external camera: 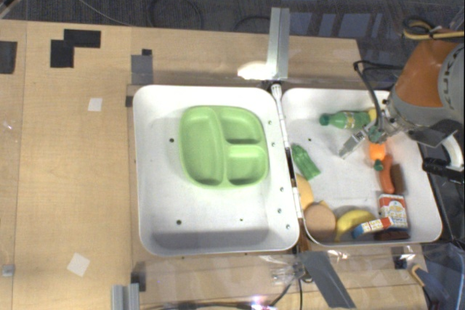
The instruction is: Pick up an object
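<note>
Bananas [353, 218] and a round brown bun [319, 217] lie at the near end of the right bin [320, 104], well toward the camera from the pincer [354, 143], with a small red-and-white carton [392, 210] beside them. Closer to the pincer, just to its right, a carrot [377, 154] and a brown sausage [392, 178] lie end to end. To the pincer's left rests a green leafy piece [305, 162] by the bin wall. The pincer hangs low over the bin floor, fingers slightly apart with nothing between them. Just beyond it lies a green bottle [346, 119] on its side. Far off to its left, a green divided tray [222, 145] sits in the left bin [156, 229].
</note>
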